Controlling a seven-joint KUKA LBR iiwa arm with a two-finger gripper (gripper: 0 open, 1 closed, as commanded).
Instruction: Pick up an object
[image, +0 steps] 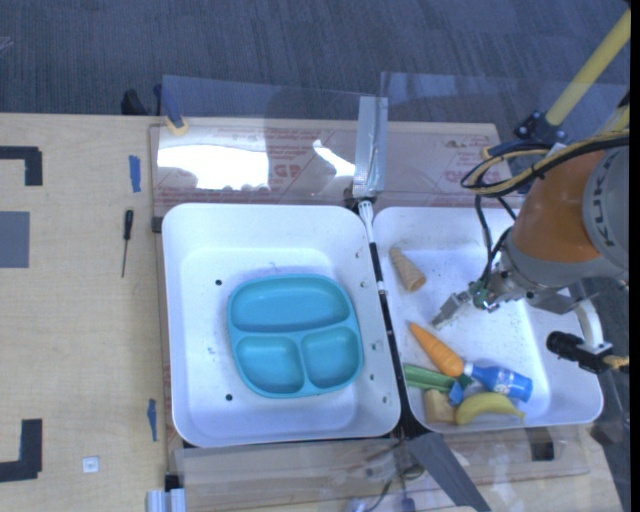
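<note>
Approach step, as judged: nothing is gripped yet. The gripper (447, 309) is seen low over the right bin (570, 385), reaching in from the right, its tips over bare white floor.

Pincer state: the fingers (441, 313) look slightly parted, a narrow gap at most, though small and blurred. Nothing is seen between them. No contact with any object can be made out.

Candidate objects, all in the right bin:
- a tan cone-shaped piece (406, 268), up and to the left of the gripper, apart from it
- a toy carrot (438, 349), just below the gripper, the nearest item
- a green stick-shaped piece (427, 378), a blue bottle-like item (495, 380) and a toy banana (487, 407), clustered by the near wall, touching or nearly so.

The left bin (190, 250) bears a turquoise divided tray (293, 334).

Next move, as judged: a short shift toward the carrot is called for, jaws aligned across its narrow width, then descent and closing. The cluster is best avoided, being crowded.
</note>
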